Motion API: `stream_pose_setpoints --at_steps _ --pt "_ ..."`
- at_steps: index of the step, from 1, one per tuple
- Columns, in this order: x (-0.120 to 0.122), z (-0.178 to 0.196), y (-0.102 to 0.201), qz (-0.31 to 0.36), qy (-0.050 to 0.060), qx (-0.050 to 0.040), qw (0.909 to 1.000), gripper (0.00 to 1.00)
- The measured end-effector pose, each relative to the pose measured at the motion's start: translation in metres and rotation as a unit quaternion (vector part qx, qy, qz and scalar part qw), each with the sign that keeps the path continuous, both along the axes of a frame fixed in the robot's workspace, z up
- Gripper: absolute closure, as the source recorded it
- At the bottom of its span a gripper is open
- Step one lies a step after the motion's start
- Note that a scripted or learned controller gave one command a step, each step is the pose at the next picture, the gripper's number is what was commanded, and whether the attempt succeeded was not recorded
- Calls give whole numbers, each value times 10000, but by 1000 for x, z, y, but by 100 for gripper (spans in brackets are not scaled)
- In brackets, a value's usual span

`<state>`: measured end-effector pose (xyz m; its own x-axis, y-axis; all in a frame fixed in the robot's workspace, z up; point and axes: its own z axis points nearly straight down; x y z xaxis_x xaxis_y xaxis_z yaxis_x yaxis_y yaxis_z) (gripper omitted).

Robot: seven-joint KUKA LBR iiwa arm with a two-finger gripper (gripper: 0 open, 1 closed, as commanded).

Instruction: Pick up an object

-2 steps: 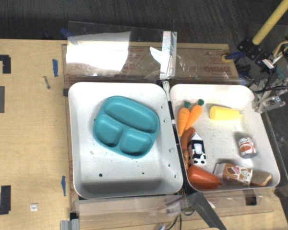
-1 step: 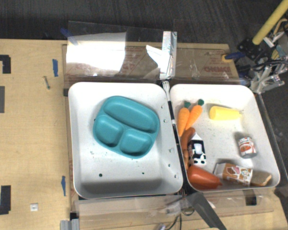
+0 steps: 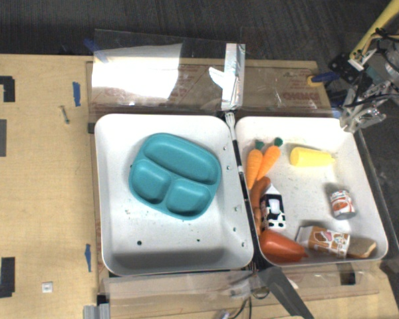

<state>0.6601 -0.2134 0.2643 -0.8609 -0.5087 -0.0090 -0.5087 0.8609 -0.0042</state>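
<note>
The right bin [image 3: 371, 178] holds several objects. Two orange carrots [image 3: 261, 163] lie along its left wall, and a yellow block [image 3: 311, 156] sits near the back. A small red-and-white can [image 3: 342, 203] rests towards the right. A black-and-white carton [image 3: 273, 209] stands by the left wall, with a red pepper-like toy [image 3: 282, 246] in front of it. An orange-brown box [image 3: 330, 240] lies at the front. My gripper [image 3: 362, 111] hangs above the bin's back right corner, outside its rim and away from every object.
The left bin [image 3: 113, 231] carries a teal divided plate [image 3: 175, 174]. A clear plastic sheet [image 3: 159, 78] stands behind the bins. The tan bench [image 3: 33, 198] stretches to the left. Cables and a yellow part [image 3: 379, 25] crowd the top right.
</note>
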Motion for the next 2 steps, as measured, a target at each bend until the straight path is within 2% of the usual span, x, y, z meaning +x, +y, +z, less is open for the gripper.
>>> stream_pose_setpoints --at_steps 1,2 --pt "9 41 7 -640 -23 0 9979 100" --pt "8 0 47 -27 26 7 10000 100"
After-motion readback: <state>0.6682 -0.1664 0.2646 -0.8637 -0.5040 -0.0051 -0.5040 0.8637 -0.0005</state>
